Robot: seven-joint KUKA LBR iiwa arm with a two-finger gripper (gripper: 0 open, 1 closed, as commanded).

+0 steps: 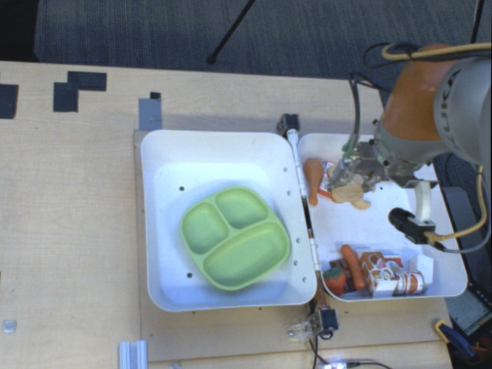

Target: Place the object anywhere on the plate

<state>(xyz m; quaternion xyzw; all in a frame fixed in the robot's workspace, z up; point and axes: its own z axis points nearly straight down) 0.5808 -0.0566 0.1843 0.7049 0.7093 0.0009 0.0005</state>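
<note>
Pale wooden bench [69, 229] spreading under two shallow white bins. Sitting at six o'clock in the right white bin [453, 279]: orange carrot-shaped toy [351, 261] leaning beside a red-and-white printed carton [388, 274]. Resting mid-floor in the left white bin [154, 206]: light green three-compartment plastic plate [234, 238], nothing lying on it. Hovering toward twelve o'clock of the right bin: grey two-finger gripper [347, 177], directly over a tan flat biscuit-like piece [350, 196], with an orange sausage-shaped toy [312, 177] lying at its nine o'clock; finger opening too blurred, cannot tell. Showing beyond the bench: dark grey carpet [154, 14].
</note>
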